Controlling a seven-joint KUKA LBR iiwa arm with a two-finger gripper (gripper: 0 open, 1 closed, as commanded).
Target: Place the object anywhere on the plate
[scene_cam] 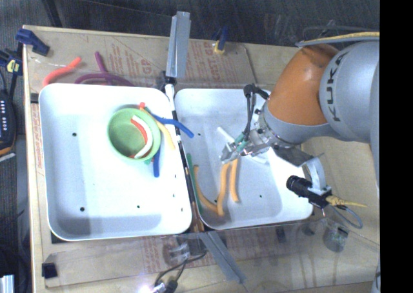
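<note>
Arm (pixel 322 91), grey with an orange band, reaches in from the right over the right bin (pixel 271 204), its bulk hiding that bin's upper right corner and part of its rim. Gripper (pixel 233 150) sits low over the bin's middle, just above an orange strip (pixel 226 185) that runs down toward the near wall; glare and clutter at the tip blur the fingers, and whether they are wide, narrow or closed on anything cannot be told. A second curved piece (pixel 205 200) lies against the bin's left wall, partly in shadow.

Left bin (pixel 84 214) holds a green plate (pixel 132 133) near its upper right, with a red-and-white item (pixel 140 124) on it and a blue strip (pixel 169 131) crossing its right edge toward the divide between bins. Most of that bin's floor lies bare to the left of and below the plate. Orange piece (pixel 62 70) and purple loop (pixel 103 77) rest on the desk (pixel 116 50) beyond the left bin's far rim.
</note>
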